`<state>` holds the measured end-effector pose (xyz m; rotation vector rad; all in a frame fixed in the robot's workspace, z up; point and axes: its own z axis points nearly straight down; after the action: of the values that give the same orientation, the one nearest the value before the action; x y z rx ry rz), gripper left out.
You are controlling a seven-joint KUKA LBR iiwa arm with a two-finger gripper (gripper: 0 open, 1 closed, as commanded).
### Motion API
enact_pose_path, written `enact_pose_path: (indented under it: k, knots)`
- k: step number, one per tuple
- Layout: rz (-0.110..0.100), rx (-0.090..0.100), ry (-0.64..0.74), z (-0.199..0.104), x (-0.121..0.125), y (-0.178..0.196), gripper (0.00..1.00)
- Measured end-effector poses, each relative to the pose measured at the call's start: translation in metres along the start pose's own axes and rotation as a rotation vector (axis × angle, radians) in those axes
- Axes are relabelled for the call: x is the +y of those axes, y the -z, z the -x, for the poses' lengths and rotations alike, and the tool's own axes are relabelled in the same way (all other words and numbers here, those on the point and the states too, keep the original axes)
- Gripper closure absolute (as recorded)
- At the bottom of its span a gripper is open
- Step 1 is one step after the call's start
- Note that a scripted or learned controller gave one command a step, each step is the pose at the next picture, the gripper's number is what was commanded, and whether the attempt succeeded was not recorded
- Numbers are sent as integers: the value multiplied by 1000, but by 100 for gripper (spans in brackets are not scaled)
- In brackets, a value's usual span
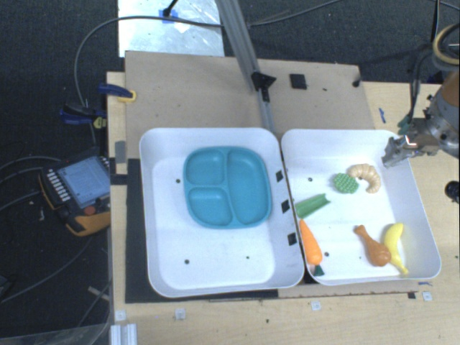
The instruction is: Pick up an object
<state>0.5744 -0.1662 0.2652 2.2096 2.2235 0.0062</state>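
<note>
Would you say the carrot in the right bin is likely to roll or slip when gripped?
The carrot looks tapered and smooth, so it may slip toward its thin end. Lying against the bin's left wall, it probably won't roll far, though the wall may crowd the fingers.

2 white bins [215, 282] [420, 214], 1 blue plate [228, 187], 1 carrot [310, 241], 1 banana [395, 244], 1 drumstick [371, 246], 1 croissant [365, 175], 2 green veg pcs [346, 183] [312, 205].

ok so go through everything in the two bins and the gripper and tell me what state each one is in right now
blue divided plate: flat in the left bin, nothing on it
carrot: lying at the right bin's left wall
green pod: lying flat above the carrot
green ridged piece: beside the croissant
croissant: resting, curved
drumstick: lying against the banana
banana: lying by the front right corner
gripper: over the right bin's far right edge, holding nothing visible
</note>
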Motion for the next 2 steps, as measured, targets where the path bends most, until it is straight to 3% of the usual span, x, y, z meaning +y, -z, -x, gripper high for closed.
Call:
enact_pose_path:
  k: [2]
  knots:
    - [-7,4,4,-111,-24,1,100]
